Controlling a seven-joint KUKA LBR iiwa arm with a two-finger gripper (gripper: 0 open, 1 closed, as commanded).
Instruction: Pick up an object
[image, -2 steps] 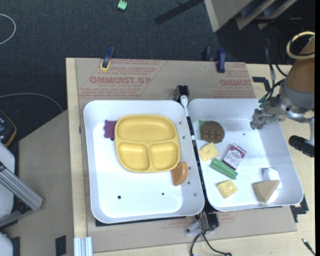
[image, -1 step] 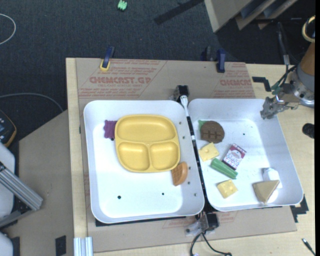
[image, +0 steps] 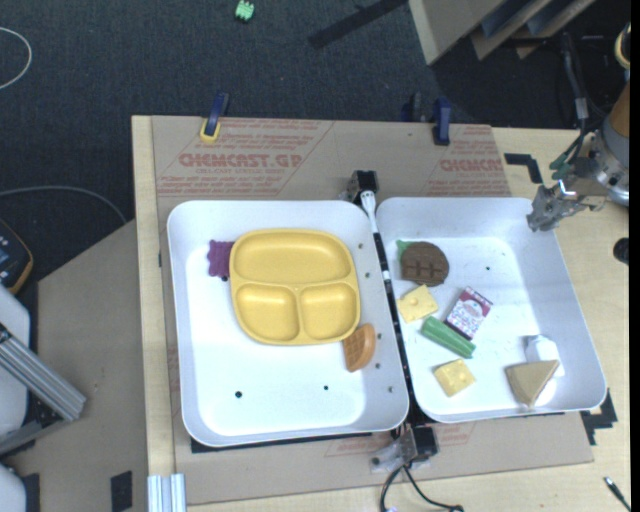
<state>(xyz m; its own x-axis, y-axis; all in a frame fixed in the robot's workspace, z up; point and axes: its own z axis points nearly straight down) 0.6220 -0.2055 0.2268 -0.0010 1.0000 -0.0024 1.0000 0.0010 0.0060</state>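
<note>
The camera view looks down on 2 white bins set side by side on a cardboard-covered bench. The left bin (image: 200, 330) holds a yellow 3-compartment tray (image: 296, 285), tilted slightly, with a purple item (image: 219, 258) touching its left edge and a brown bread-like piece (image: 359, 347) just beside its lower right corner. The right bin (image: 570, 300) holds 7 small things: a dark brown round cookie (image: 424, 262) near the upper left, a yellow cheese cube (image: 418, 302) below it, a green stick (image: 446, 336) lying at a slant, a red-and-white packet (image: 468, 313) just right of the stick, a second yellow cube (image: 455, 377) near the front wall, a tan wedge (image: 531, 381) at the lower right, and a small white piece (image: 541, 348) touching the wedge's top. The gripper (image: 551, 208) sits over the upper right corner of the right bin, well apart from every item, with nothing between its fingers; how far they are spread cannot be told. The arm reaches in from the right edge.
</note>
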